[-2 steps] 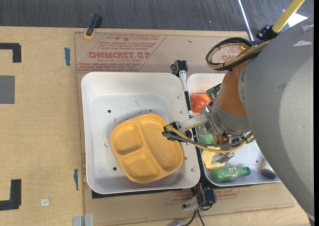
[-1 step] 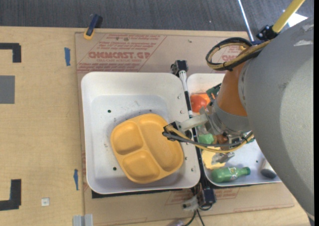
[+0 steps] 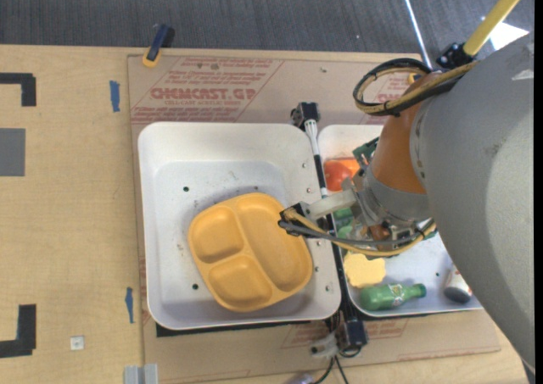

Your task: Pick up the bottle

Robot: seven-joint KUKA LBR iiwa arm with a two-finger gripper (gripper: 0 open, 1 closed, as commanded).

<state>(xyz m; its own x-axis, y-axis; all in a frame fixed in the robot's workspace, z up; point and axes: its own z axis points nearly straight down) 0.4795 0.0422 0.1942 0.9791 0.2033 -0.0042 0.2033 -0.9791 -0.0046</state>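
Camera view: my jaws' state cannot be told. The green bottle point(image 3: 392, 294) lies flat near the right bin's point(image 3: 424, 307) front edge.

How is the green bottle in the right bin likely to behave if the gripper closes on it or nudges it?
The green bottle lies on its side near the right bin's front wall, so a nudge across its round body would probably roll it. It looks like small, glossy plastic: likely light, stiff and somewhat slippery. The yellow piece right beside it may shift too.
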